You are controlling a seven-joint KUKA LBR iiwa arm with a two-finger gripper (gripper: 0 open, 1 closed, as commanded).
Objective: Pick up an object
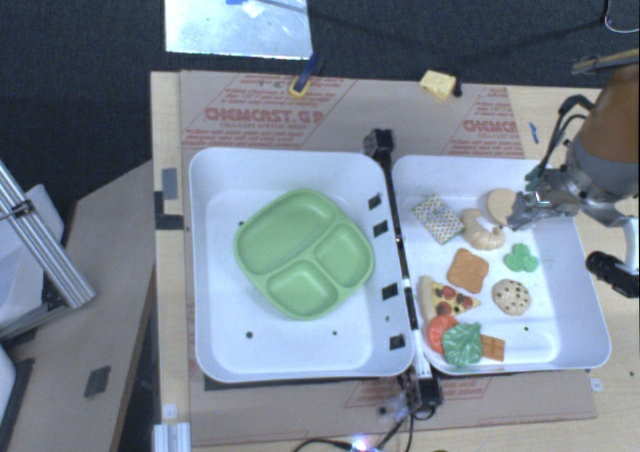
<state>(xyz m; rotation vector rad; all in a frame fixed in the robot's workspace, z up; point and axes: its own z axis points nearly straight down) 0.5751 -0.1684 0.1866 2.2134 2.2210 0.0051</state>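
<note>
Left bin (215, 340) holds a green divided plate (304, 253), set near centre with bare floor on all sides. Right bin (590, 325) holds the toy foods: patterned square (436, 217), croissant (482, 230), pale round piece (498, 204), toast (467, 268), broccoli (520, 259), cookie (511, 296), pizza slice (446, 298), lettuce (461, 343). Gripper (524, 212) sits low beside the pale round piece at the upper right; finger state cannot be determined. The far-right strip lies bare.

red letters on the brown board (262, 112) under the bins say "chemcast gp". the same red words show again on the board near the top right, but there they are partly hidden and hard to read.
</note>
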